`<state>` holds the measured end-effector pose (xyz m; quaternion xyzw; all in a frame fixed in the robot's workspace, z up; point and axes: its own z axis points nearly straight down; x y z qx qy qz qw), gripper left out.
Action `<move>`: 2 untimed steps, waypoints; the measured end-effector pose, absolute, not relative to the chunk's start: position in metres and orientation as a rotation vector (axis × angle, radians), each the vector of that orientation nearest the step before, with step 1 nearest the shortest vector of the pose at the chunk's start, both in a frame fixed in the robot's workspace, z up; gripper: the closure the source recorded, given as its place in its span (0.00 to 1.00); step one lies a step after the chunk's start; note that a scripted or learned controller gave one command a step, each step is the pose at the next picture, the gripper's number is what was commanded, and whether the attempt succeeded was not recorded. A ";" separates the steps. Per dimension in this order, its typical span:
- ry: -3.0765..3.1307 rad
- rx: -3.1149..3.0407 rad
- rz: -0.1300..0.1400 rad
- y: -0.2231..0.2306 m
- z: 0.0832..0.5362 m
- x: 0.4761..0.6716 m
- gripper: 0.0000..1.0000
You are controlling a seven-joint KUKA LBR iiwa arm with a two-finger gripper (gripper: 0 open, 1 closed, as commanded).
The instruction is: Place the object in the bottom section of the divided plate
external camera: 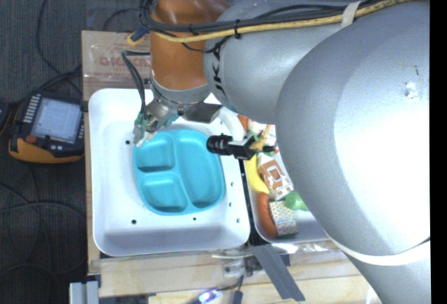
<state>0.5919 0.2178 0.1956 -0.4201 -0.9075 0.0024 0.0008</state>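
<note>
The claw hovers at the upper-left rim of the blue divided plate, likely lining up a drop. I cannot tell its opening, or whether it carries the object. Toy foods crowd right of the plate.

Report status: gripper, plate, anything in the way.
Gripper at upper-left rim of blue divided plate. Plate flat in left bin. Banana and small box in right bin, partly under arm.

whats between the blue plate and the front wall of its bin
Nothing: in the camera view, bare white floor runs from the blue divided plate to the bin's front wall.
</note>
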 end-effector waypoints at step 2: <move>-2.427 -1.994 0.009 0.225 0.260 0.484 1.00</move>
